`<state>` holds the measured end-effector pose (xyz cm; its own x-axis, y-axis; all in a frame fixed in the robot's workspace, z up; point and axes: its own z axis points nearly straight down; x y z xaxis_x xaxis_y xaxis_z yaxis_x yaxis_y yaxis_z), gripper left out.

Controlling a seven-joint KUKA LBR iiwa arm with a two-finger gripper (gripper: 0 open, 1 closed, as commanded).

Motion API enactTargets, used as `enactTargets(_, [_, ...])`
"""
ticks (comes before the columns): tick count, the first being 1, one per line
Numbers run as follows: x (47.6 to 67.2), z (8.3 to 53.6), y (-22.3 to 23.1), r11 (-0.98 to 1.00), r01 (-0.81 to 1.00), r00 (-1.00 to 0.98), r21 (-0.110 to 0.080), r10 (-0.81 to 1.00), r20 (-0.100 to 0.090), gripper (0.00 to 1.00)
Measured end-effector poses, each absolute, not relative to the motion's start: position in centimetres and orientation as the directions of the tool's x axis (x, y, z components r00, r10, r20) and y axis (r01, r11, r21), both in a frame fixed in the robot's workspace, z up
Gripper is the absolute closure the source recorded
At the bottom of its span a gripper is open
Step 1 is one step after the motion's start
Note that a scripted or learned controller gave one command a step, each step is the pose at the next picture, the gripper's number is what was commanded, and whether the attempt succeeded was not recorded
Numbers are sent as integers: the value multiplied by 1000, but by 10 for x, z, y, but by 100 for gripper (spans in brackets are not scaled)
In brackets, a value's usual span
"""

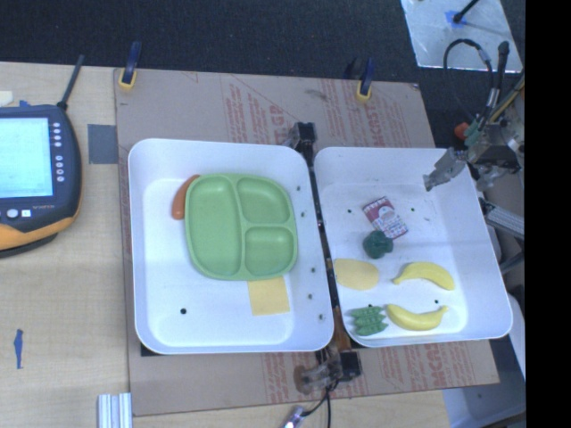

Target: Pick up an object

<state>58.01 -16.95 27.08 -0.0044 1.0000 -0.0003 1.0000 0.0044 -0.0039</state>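
Note:
The right bin (pixel 464 230) holds a small red and white packet (pixel 384 217), a dark green broccoli-like piece (pixel 377 244), a pale yellow lump (pixel 357 274), two yellow bananas (pixel 425 275) (pixel 415 316) and a green leafy toy (pixel 367 319). My gripper (pixel 443 173) hangs over the bin's far right corner, well away from the objects and above them. Nothing shows in its grasp. The arm's wrist (pixel 489 141) sits just behind it at the right edge.
The left bin (pixel 161 310) carries a green divided plate (pixel 241 226), an orange item (pixel 181 196) partly under the plate's left rim, and a yellow square slice (pixel 268 296). A teach pendant (pixel 31 172) lies on the bench at far left. Clamps (pixel 361 77) hold the cardboard mat.

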Motion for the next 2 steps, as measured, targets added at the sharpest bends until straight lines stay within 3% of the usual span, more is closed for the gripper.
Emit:
enactTargets(1, [562,94,-105,7,1000,-7,-9,1000,0,0])
enactTargets(2, [562,105,-107,10,1000,-10,-8,1000,-2,100])
